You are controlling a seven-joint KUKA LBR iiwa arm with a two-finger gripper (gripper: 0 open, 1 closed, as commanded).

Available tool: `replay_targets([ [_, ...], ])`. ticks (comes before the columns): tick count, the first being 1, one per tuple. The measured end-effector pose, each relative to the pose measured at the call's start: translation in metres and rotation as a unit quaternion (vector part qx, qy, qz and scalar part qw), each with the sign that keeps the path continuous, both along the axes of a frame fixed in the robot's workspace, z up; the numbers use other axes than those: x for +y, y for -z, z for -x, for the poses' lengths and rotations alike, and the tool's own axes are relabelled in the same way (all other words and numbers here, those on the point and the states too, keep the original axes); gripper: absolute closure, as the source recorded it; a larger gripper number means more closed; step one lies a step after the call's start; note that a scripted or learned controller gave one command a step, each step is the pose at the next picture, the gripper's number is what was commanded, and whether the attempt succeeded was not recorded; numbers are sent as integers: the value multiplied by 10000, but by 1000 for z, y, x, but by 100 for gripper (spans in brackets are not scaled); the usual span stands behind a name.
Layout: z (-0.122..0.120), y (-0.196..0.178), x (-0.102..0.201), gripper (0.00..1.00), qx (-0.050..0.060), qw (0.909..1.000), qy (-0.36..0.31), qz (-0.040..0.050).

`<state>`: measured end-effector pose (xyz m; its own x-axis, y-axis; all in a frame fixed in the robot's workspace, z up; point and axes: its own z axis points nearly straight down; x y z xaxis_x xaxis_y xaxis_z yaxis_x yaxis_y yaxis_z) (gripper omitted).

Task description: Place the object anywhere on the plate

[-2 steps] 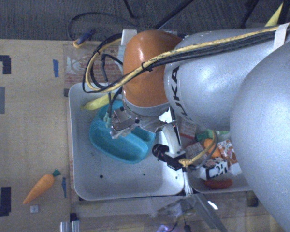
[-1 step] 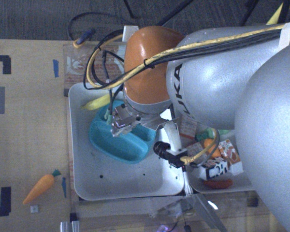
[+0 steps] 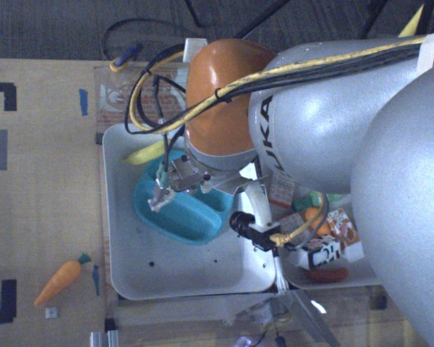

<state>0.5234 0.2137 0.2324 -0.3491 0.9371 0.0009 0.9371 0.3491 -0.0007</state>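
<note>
The grey arm (image 3: 333, 114) with its orange band (image 3: 220, 96) fills the upper right of the frame and reaches down into the left white bin (image 3: 195, 277) near the middle. Its tool (image 3: 159, 197) sits over the upper left part of a blue plate (image 3: 184, 212), which lies in the upper half of that bin. What the tool grips, and how it is set, cannot be told at this size and angle. A yellow banana (image 3: 146, 153) lies in the bin just above and left of the tool, its right end hidden under the arm, close beside the plate's upper edge; whether it touches the plate cannot be told. In the right bin (image 3: 333, 279), at the right of centre, a cluster of small packaged items (image 3: 333, 241) shows below the arm. Outside the bins, on the wooden worktop (image 3: 43, 194) at the lower left of the frame, lies an orange toy carrot (image 3: 58, 280), well apart from the tool.
</note>
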Motion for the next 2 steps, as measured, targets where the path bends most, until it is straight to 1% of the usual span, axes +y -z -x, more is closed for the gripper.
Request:
replay_targets([
  [1, -1, -10, 0, 100, -10, 10000, 6, -5],
  [2, -1, -10, 0, 0, -8, 10000, 6, -4],
])
